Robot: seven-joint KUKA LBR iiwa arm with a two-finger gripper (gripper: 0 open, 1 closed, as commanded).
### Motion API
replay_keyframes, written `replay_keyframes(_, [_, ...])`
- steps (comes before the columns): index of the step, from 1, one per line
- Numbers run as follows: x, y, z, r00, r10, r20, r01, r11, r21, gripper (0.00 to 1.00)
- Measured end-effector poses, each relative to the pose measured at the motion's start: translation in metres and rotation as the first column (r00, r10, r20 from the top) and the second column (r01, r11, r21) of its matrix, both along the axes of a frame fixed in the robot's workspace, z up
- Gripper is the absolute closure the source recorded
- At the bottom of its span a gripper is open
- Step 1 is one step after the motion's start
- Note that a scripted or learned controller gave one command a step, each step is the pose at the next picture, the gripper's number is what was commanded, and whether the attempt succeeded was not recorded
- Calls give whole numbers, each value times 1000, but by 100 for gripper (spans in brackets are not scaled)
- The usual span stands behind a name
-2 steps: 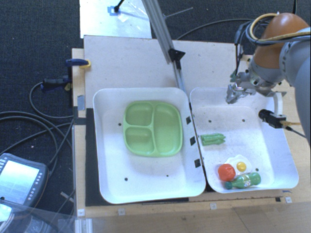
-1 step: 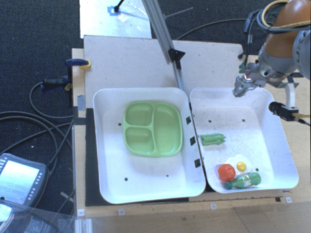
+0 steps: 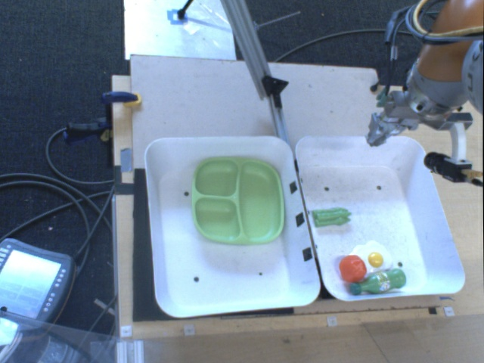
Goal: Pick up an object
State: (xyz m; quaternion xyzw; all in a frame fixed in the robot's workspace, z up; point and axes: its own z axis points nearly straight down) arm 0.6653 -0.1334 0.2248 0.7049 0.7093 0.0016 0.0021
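My gripper [image 3: 376, 136] hangs over the far rim of the right bin [image 3: 423, 195], with nothing visible between its fingers. In that bin lie a green bean pod [image 3: 331, 217] near the left wall, a red tomato [image 3: 352, 268], a fried egg [image 3: 372, 257] and a green bottle [image 3: 380, 281] lying on its side at the near right corner. All of these are well below the gripper and apart from it.
The left bin [image 3: 166, 263] holds a green divided plate [image 3: 237, 200]. A slanted metal pole [image 3: 253, 48] crosses the bench behind the bins. Cables and a teach pendant [image 3: 26, 278] lie on the floor at left.
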Motion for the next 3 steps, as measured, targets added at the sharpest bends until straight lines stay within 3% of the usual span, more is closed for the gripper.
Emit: replay_keyframes(3, [-35, 150, 15, 1000, 5, -4, -5, 1000, 4, 100])
